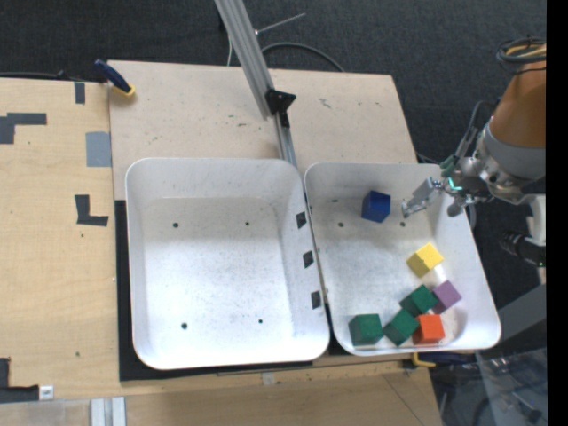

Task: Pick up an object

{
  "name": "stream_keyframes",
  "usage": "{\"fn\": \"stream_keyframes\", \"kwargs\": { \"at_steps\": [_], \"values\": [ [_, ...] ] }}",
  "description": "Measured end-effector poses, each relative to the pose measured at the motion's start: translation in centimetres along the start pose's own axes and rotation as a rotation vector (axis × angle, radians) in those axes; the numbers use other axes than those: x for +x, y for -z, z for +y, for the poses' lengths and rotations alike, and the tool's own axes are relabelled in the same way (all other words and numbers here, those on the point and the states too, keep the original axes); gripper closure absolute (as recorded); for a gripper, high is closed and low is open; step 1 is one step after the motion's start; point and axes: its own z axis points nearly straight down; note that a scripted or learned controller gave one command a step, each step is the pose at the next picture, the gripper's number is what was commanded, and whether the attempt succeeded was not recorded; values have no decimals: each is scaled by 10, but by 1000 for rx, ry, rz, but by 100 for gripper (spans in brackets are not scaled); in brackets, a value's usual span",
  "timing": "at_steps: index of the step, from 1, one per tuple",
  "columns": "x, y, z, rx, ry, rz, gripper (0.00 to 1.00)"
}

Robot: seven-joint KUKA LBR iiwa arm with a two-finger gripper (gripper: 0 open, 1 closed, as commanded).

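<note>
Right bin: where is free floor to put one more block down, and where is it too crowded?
In the right bin, bare floor lies along its left wall, below the blue cube and left of the yellow cube. The near right corner is crowded: green cubes, orange cube and purple cube cluster there.

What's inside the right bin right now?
Right bin: blue cube, yellow block, and a corner cluster of green, purple and orange blocks; anything beneath them is hidden.
</note>
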Motion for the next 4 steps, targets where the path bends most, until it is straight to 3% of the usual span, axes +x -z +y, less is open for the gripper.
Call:
{"fn": "stream_keyframes", "kwargs": {
  "at_steps": [1, 2, 3, 4],
  "values": [
    [0, 2, 1, -4, 2, -1, 0],
    [-2, -50, -9, 1, 0, -1, 0],
    [-1, -109, -2, 1, 1, -1, 0],
    [-1, -128, -3, -1, 1, -2, 0]
  ]
}}
